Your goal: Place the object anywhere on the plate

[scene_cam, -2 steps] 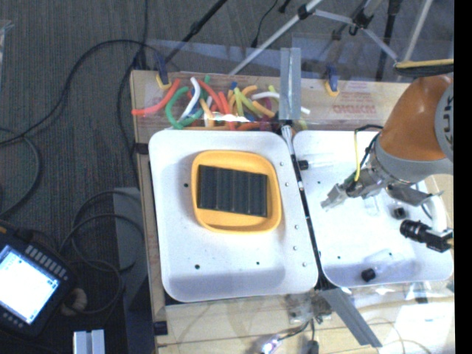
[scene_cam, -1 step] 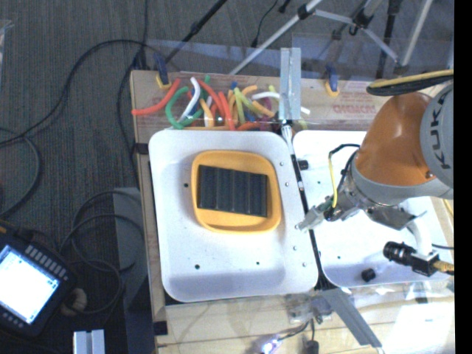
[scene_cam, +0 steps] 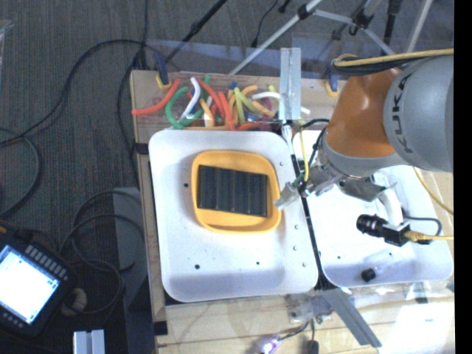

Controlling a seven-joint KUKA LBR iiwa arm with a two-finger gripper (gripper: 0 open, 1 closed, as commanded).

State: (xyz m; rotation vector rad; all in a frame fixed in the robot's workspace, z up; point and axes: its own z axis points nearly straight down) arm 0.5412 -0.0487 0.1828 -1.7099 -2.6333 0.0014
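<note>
I can't tell the state of my gripper (scene_cam: 289, 192); it sits at the right rim of the yellow rounded-square plate with dark ribbed inset (scene_cam: 234, 192). I can't pick out the object. The plate lies in the left white shallow bin (scene_cam: 221, 271), bare floor around it.

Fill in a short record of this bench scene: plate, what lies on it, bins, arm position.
plate: yellow plate in the left bin
on plate: a dark ribbed slab
right bin: right bin holds a small dark object
arm: gripper hangs by the plate's right rim, near the divide between bins
behind bins: coloured tubes
</note>
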